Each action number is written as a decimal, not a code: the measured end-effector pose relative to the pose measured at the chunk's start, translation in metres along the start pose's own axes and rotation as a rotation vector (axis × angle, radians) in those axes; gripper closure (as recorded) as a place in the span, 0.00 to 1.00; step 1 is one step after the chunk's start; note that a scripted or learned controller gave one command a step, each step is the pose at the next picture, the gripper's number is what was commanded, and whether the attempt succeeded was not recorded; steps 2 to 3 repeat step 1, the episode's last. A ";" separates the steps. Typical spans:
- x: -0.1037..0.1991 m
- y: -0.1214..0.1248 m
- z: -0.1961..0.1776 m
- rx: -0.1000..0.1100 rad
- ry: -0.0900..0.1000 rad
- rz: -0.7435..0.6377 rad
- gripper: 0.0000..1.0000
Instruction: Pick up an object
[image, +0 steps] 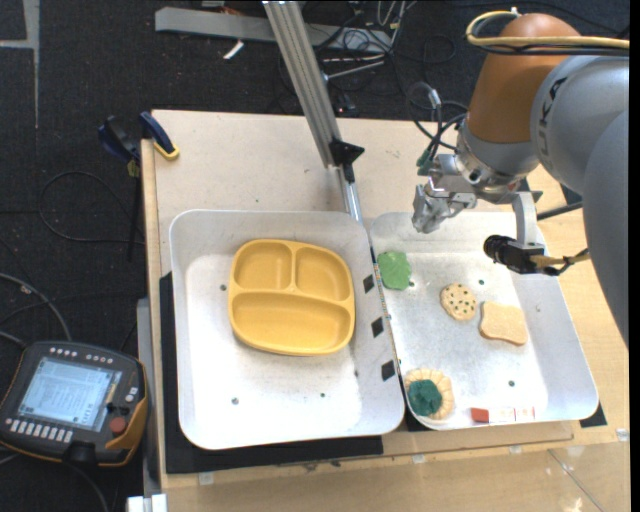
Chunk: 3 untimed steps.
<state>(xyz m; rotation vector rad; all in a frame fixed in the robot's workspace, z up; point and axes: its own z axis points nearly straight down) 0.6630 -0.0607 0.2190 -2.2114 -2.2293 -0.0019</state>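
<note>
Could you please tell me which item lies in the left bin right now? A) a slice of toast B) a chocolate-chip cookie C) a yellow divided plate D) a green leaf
C: the yellow divided plate is what lies in the left bin, while the cookie, the toast and the green leaf all lie in the right bin.

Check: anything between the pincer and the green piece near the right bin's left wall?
Nothing visible. The pincer hangs above the far end of the shallow white right bin, and the flat green leaf-shaped piece lies apart from it, with bare bin floor around it. The round spotted cookie sits off to the side.
</note>
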 end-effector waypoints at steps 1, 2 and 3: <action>0.051 0.011 -0.012 -0.004 0.000 0.000 1.00; 0.051 0.011 -0.012 -0.004 0.000 0.000 1.00; 0.051 0.011 -0.012 -0.004 0.000 0.000 1.00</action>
